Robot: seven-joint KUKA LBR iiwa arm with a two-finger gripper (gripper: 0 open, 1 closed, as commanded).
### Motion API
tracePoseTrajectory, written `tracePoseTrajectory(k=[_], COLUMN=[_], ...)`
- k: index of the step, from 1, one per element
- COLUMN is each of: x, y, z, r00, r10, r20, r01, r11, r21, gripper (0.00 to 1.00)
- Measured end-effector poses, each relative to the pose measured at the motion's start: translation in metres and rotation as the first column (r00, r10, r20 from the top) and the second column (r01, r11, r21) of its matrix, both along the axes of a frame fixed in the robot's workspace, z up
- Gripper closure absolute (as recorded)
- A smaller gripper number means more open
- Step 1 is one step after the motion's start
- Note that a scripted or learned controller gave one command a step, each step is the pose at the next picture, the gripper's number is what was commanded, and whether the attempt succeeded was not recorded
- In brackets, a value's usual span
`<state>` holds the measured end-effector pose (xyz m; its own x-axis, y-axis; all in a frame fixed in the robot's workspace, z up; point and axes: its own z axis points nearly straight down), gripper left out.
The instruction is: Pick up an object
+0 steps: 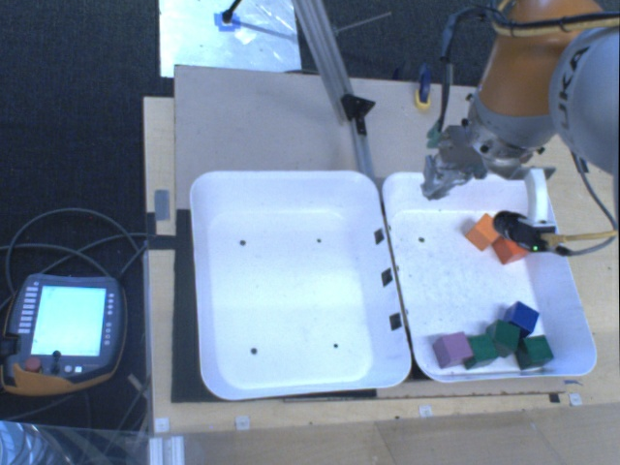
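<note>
Bench [291, 95]: a pale wooden board carries two shallow white bins side by side, seen from above at a slant, with dark carpet around it.
Arm [542, 56]: the grey KUKA arm with its orange band reaches in from the right and bends down over the upper edge of the right bin.
Left bin [208, 289]: the larger-looking of the two trays; a few small dark dots mark its white floor.
Right bin [426, 269]: it touches the left bin along a shared edge fitted with small dark clips, and holds all the blocks.
Teach pendant [66, 332]: a grey handheld unit with a lit pale screen lies on the carpet left of the bench, its cable looping around it.
Metal pole [329, 61]: a slanted silver bar runs down from the top to the rim between the bins.
Gripper [438, 180]: it hangs over the top left corner of the right bin, well apart from every block; whether the fingers are apart or together cannot be told from this angle.
Orange blocks [489, 238]: two sit touching near the right wall of the right bin, beside a black fitting with a yellow cable.
Block cluster: a pink block [451, 349], three green blocks [504, 342] and a blue block [521, 315] crowd the lower right corner.
</note>
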<state>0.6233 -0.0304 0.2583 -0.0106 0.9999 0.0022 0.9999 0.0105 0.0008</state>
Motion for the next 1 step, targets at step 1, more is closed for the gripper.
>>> tracePoseTrajectory(k=[1], x=[-0.0031], y=[0.0464], z=[-0.0094], r00=[1.0], r10=[-0.001], r20=[0.0], r01=[0.001], r11=[1.0], r21=[0.0], gripper=[1.0])
